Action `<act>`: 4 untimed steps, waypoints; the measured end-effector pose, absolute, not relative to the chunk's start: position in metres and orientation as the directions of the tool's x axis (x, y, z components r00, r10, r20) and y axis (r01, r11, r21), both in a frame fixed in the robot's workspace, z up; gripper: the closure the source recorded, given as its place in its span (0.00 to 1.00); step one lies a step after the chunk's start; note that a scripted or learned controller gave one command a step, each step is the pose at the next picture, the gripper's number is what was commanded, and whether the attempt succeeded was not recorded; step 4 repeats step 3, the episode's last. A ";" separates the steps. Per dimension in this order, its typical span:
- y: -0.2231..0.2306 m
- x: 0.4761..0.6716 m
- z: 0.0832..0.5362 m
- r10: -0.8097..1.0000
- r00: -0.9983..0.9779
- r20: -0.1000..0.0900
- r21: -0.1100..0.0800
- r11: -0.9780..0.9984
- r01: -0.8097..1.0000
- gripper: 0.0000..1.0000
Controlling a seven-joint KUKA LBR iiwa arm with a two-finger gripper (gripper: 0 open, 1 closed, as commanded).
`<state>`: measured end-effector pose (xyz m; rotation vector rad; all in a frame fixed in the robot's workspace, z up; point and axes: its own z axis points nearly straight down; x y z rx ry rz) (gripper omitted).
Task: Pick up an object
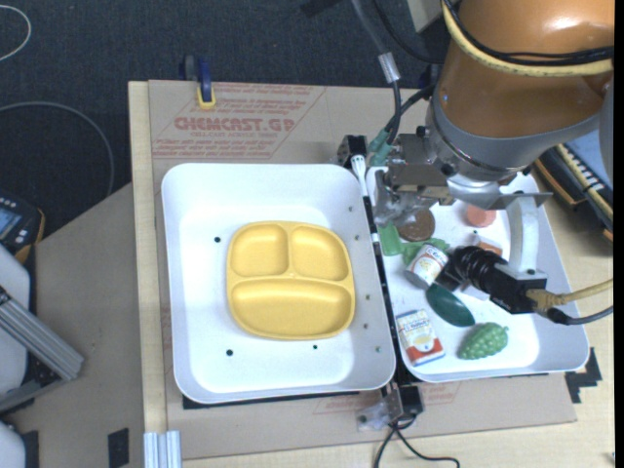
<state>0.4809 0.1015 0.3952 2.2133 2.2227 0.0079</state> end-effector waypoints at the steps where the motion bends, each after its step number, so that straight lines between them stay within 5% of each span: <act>1: 0.102 0.481 0.405 1.000 -0.005 0.000 0.009 0.005 1.000 1.00; 2: 0.102 0.482 0.416 1.000 -0.006 0.000 0.011 0.006 1.000 1.00; 3: 0.010 0.479 0.379 1.000 0.011 -0.003 -0.005 -0.011 1.000 1.00; 4: 0.010 0.479 0.379 1.000 0.011 -0.003 -0.005 -0.011 1.000 1.00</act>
